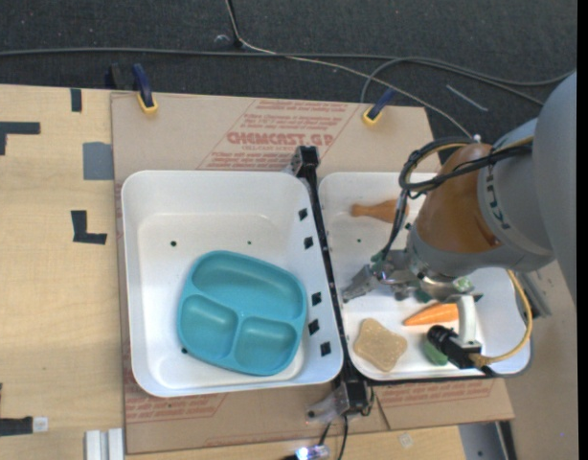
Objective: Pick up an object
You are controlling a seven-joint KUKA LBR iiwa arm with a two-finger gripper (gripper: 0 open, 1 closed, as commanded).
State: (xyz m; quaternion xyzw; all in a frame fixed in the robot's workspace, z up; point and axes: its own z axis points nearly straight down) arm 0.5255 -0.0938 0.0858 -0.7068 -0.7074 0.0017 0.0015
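My gripper point(355, 286) hangs low over the left part of the right bin point(505, 357), its metal fingers point(359, 278) pointing toward the divider. The fingers are spread, with only white bin floor between them. A tan slice of bread point(380, 345) lies just below the gripper near the bin's front wall. An orange carrot point(430, 314) lies to the right of the bread, under the wrist. A small green piece point(434, 349) sits below the carrot. A brown wooden piece point(375, 211) lies at the back of the bin, partly hidden by the arm.
The left bin point(141, 209) holds a teal divided plate point(241, 311) toward its front. A black clip strip point(316, 247) runs along the divider between the bins. The grey arm with its orange band point(457, 209) covers the right bin's right half.
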